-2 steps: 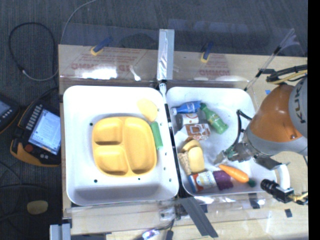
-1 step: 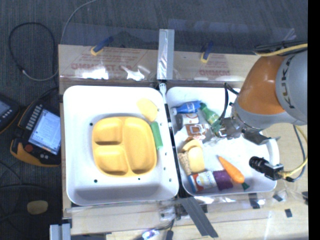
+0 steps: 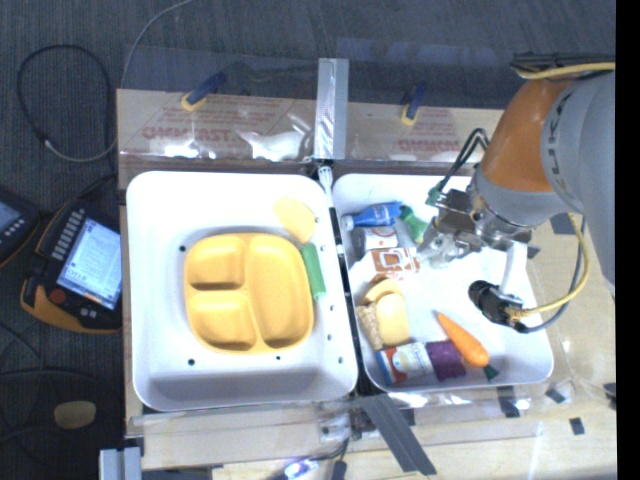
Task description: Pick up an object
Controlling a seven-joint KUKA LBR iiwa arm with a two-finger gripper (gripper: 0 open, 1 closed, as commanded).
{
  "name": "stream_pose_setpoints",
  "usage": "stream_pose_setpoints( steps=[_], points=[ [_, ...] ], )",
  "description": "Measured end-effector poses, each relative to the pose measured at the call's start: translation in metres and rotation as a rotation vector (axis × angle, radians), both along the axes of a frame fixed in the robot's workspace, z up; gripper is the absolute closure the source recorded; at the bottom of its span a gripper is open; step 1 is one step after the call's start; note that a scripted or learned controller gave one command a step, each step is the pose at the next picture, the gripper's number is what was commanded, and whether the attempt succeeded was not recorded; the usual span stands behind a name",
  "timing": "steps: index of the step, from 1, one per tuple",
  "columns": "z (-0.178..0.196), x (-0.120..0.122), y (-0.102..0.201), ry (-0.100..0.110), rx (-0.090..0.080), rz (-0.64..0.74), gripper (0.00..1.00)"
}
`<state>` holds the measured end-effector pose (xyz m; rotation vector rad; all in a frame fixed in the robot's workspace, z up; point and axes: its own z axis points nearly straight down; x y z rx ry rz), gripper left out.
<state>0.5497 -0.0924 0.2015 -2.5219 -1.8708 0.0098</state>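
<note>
Mia: Start far to the left of the pincer. What is there?

Ben: The left bin. A big yellow tray with three parts lies in it. A pale yellow round thing and a green stick sit by the tray's edge, on the side nearer the pincer. All of that is well away from it.

Mia: And closer in?

Ben: Now we are in the right bin, where the pincer is too. A blue thing lies to the pincer's left. A little box is just under the blue thing. A soft yellow lump is lower down and to the left.

Mia: What is nearest?

Ben: A small green thing. It sits right by the pincer's left side. I think that is the one it may go for, but that is only my guess.

Mia: Is the pincer apart or together?

Ben: I cannot tell. It is too small and too mixed up with shiny bits. I cannot see if it has hold of anything.

Mia: What is below it?

Ben: A bottle with a purple middle lies near the bottom wall. An orange carrot is just above the bottle, a bit to the pincer's right.

Mia: So how far along is the job?

Ben: I think it is early. The pincer is low in the bin among the things, so the reach looks done. The grab and the lift are not done, as far as I can see. Every thing lies on the bin floor.
</note>
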Motion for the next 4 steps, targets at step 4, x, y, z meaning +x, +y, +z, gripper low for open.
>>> stream_pose_setpoints(
  steps=[4],
  points=[
    [-0.071, 0.12, -0.019, -0.008, -0.003, 0.379, 1.0]
  ],
)
